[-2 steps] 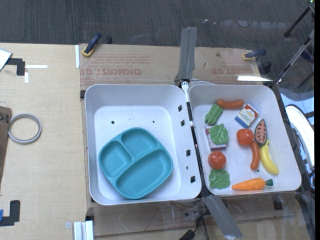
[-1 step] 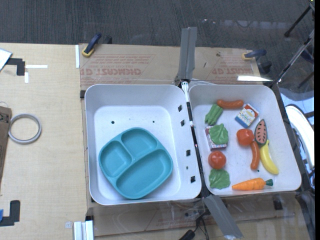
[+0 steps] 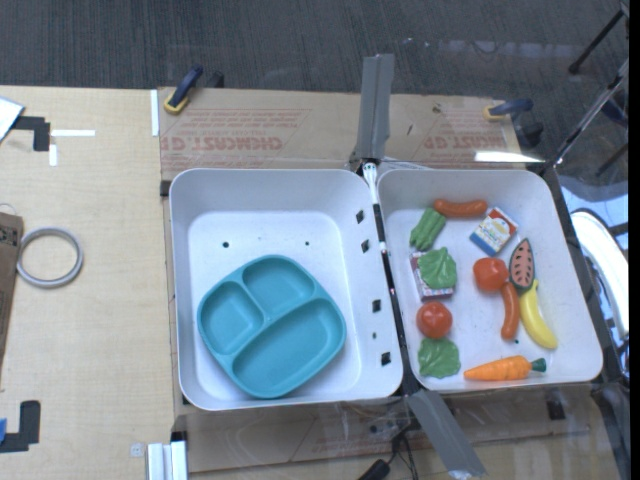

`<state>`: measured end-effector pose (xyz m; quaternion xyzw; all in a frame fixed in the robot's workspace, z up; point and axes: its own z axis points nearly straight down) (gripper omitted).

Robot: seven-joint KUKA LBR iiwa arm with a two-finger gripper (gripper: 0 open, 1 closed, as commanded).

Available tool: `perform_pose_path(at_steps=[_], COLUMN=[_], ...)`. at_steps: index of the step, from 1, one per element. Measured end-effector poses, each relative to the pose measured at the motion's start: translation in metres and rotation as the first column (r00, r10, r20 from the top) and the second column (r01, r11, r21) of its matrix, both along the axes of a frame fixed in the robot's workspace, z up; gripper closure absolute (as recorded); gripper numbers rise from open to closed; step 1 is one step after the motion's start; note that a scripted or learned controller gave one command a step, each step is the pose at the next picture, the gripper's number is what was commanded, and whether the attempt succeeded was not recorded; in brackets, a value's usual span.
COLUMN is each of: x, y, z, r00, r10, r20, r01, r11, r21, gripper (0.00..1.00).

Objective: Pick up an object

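While I can't tell the gripper's state, the pickable toys all lie loose in the right bin [image 3: 562,230], namely sausage [image 3: 460,208], carton [image 3: 494,232], tomato [image 3: 434,318], banana [image 3: 536,317] and carrot [image 3: 497,369], and the left bin [image 3: 200,218] holds a teal divided plate [image 3: 272,325].

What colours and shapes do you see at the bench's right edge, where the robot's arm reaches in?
Thin black struts cross the upper right corner; a white curved piece lies beside the right bin. Whether either belongs to the arm cannot be told.
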<state>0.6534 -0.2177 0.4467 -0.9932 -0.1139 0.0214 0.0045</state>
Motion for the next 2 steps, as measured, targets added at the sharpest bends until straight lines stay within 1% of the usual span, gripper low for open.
perform_pose_path(at_steps=[1,2], x=[0.002,-0.035], y=[0.001,-0.005], z=[0.004,-0.052], r00=[1.0,0.999], r10=[0.007,-0.031], r20=[-0.01,0.033], r01=[-0.007,0.031], r11=[1.0,1.0], r21=[0.001,-0.003], gripper=[1.0,1.0])
